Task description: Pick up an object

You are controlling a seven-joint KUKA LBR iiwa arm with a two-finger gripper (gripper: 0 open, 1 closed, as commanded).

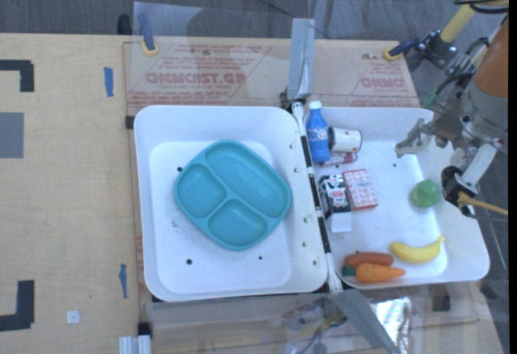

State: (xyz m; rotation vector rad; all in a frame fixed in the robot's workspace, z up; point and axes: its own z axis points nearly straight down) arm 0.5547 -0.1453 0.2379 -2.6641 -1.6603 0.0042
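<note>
In the right white plastic bin, the round green ball is lying just beside the two-finger gripper, which is hovering with its grip state impossible to tell, risking nudging it away.

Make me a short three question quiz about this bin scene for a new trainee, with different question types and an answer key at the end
1. True or false: the blue bottle lies in the right bin, close to the divider between the bins.
2. Multiple choice: what sits in the left bin? A) a banana B) a teal divided plate C) a green ball
3. Fill in: the carrot lies near the front edge of the right bin, just left of the yellow ______.

Key
1. True.
2. B, the teal divided plate. The green ball is in the right bin, near the gripper.
3. banana.
</note>
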